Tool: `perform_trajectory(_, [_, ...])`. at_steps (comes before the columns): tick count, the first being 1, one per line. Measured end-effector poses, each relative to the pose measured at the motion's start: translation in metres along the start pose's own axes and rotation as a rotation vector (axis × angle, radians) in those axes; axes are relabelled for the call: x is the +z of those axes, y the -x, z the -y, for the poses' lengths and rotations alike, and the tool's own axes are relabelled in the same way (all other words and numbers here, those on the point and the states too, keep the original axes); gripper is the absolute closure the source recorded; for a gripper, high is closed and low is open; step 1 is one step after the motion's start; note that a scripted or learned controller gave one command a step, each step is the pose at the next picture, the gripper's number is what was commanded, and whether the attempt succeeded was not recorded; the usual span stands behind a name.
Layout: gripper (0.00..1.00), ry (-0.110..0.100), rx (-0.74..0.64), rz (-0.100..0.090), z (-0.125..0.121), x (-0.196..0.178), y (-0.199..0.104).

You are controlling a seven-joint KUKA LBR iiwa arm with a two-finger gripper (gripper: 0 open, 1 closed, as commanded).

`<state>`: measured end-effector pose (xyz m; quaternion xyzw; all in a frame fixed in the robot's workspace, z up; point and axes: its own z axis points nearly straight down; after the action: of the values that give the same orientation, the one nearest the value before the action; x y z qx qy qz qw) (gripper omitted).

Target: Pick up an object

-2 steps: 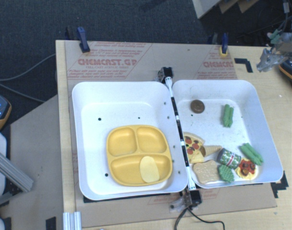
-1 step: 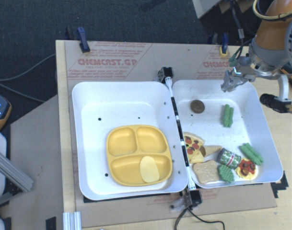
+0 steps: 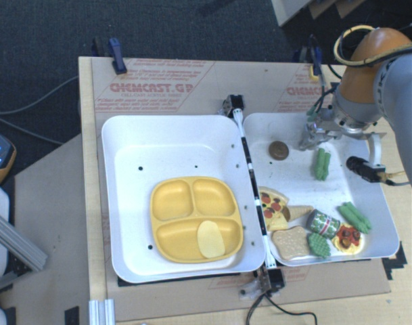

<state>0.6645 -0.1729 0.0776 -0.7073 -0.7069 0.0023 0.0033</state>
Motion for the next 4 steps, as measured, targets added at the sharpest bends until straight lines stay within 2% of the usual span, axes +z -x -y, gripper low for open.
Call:
perform_trajectory(1, [0.00, 0.008, -0.001, 0.002, -0.002, -0.007, 0.000])
perform_trajectory(2, [0.00, 0.002, 0.003, 0.000, 0.079, -0.006, 0.004])
perform_trajectory(3, [1.00, 0.011, 0.000, 0.002, 0.074, -0.017, 0.002])
perform_trajectory(4, [0.00, 0.010, 0.000, 0.002, 0.075, -0.016, 0.002])
